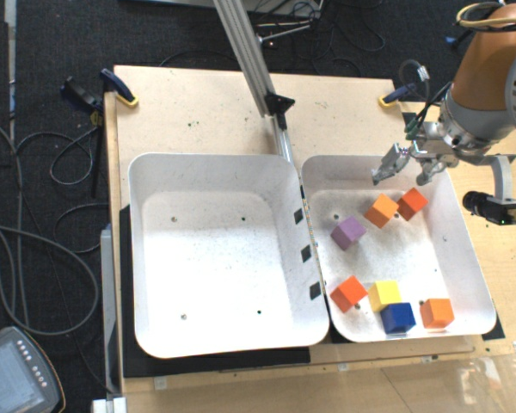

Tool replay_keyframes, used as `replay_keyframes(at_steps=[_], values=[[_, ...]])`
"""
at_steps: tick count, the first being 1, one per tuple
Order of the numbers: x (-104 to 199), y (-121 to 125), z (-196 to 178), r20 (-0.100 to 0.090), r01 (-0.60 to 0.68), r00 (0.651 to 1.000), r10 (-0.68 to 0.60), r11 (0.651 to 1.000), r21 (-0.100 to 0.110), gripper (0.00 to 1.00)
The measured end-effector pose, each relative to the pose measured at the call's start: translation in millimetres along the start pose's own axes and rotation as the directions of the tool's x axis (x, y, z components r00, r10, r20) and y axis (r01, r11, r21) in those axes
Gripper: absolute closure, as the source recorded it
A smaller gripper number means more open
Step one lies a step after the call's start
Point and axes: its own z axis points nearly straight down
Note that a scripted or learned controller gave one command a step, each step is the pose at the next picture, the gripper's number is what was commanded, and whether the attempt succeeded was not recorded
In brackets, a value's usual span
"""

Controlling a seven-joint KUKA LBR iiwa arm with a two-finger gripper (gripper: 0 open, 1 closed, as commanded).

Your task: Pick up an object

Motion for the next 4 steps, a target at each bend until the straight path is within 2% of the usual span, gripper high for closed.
replay_keyframes(at_steps=[1, 2, 3, 4], values=[[0.2, 0.4, -2.4, 0.001, 0.001, 1.0, -0.001, 1.0, -0.003, 0.0], [-2.2, 3.9, 60.6, 0.001, -0.002, 1.0, 0.002, 1.0, 0.001, 0.0], [4.3, 5.9, 103.7, 0.009, 0.0, 1.0, 0.0, 1.0, -0.013, 0.0], [4.3, 6.6, 110.0, 0.004, -0.002, 1.0, 0.002, 1.0, -0.012, 0.0]])
